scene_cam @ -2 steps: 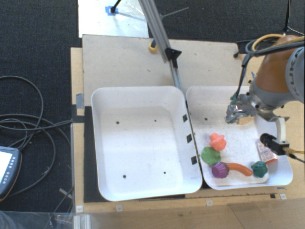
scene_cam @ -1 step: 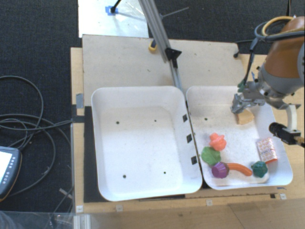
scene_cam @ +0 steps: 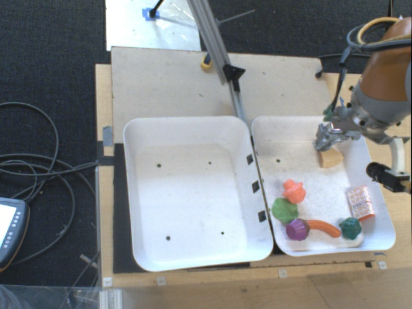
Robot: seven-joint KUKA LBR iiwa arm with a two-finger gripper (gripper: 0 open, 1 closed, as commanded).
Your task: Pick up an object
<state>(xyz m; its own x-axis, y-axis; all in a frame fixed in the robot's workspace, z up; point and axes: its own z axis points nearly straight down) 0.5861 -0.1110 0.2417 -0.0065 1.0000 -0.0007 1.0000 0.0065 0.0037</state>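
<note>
Seen from above, two shallow white plastic bins sit side by side on the pale wooden bench [scene_cam: 161,82]. The left bin [scene_cam: 193,192] shows a smooth floor. Along the near side of the right bin [scene_cam: 283,147] we count a knobbly orange toy [scene_cam: 293,190], a bumpy green ball [scene_cam: 284,210], a purple ridged piece [scene_cam: 297,229], a smooth orange carrot-shaped piece [scene_cam: 324,227], a dark teal ridged piece [scene_cam: 350,227] and a small red-and-white patterned packet [scene_cam: 360,202]. The metallic claw [scene_cam: 329,139] hangs low over the far right of that bin, just above — perhaps touching — a tan block [scene_cam: 331,158]. We cannot tell how it is set or whether it grips anything.
</note>
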